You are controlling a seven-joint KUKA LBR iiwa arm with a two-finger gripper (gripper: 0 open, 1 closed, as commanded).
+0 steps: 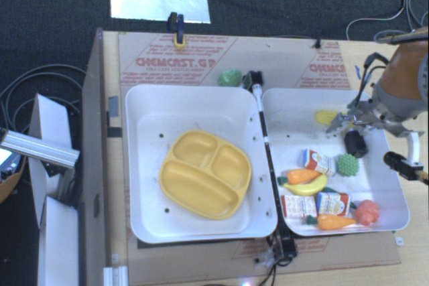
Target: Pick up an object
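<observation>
My claw (340,124) hangs over the far part of the right bin (295,118), close to its far wall. I cannot tell how far open it is, or whether it has hold of anything. Just to its left lies a yellow piece (325,118), its long axis running across the bin and its right end tucked under my claw. The bin floor left of that piece is bare up to the rim shared with the left bin (151,120), so there is open room there. The near half is crowded. A small carton (318,161) sits beside a green spiky ball (347,165). A carrot (300,176) lies on a banana (307,187), both lengthwise across the bin. Nearer still are a pair of cartons (333,201), a second carrot (332,222) along the near wall, and a pink piece (366,211) in the near right corner. The left bin holds a yellow divided plate (204,174), apart from every wall.
</observation>
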